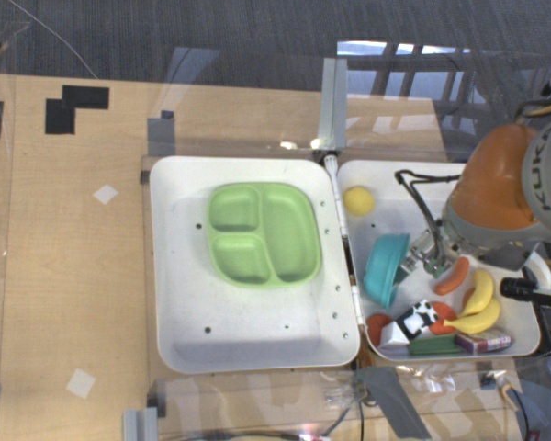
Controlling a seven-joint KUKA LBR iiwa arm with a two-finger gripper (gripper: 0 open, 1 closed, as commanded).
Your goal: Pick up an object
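Nearest, along the front wall of the right bin [523, 343], lie a purple box [483, 343], a green block [432, 345], a red piece [378, 325] and a black-and-white object [420, 318], with the yellow banana [478, 304] just behind them. Just beyond the banana, touching an orange-red sausage shape [451, 276], the pincer [424, 257] hangs low beside a tilted teal bowl [385, 267]; how wide it stands cannot be told. Farther back sits a yellow ball [357, 199].

Fixed above the pale wooden desk [64, 274], looking down at a slant from moderate height. Two shallow white plastic bins [179, 320] side by side at centre; grey-and-orange arm [500, 186] entering from 3 o'clock.
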